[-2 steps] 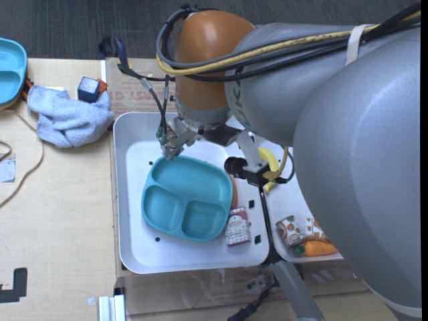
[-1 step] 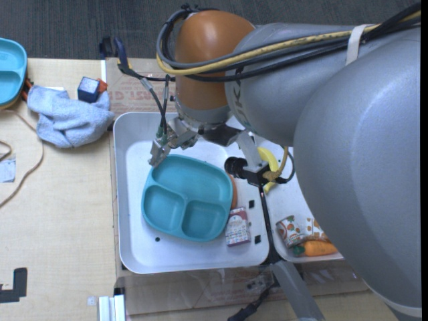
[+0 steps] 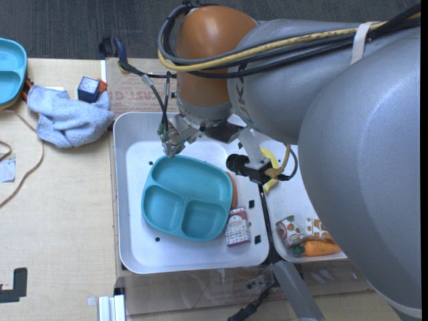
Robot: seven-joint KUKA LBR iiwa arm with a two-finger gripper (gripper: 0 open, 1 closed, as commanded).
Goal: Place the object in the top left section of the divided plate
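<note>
The teal divided plate lies in the white bin at the frame's centre, tilted a little, with one large section along its upper side and two smaller ones below. All three sections look bare. Which object is meant for it, I cannot tell from here.

Just above the plate's upper left rim hangs the claw, reaching down from the orange band of the big grey arm that covers the upper right of the frame. Whether the claw grips anything, or how it stands, cannot be told; it is small and dark against the bin.

Touching the plate's lower right edge stands a small red and white packet. Right of the plate, a yellow piece shows beside black cable. Lower right, in the second bin, lie a printed packet and an orange carrot-like toy.

Out on the bench, upper left, a crumpled grey cloth sits near a small blue block, and a teal dish pokes in at the left edge.
</note>
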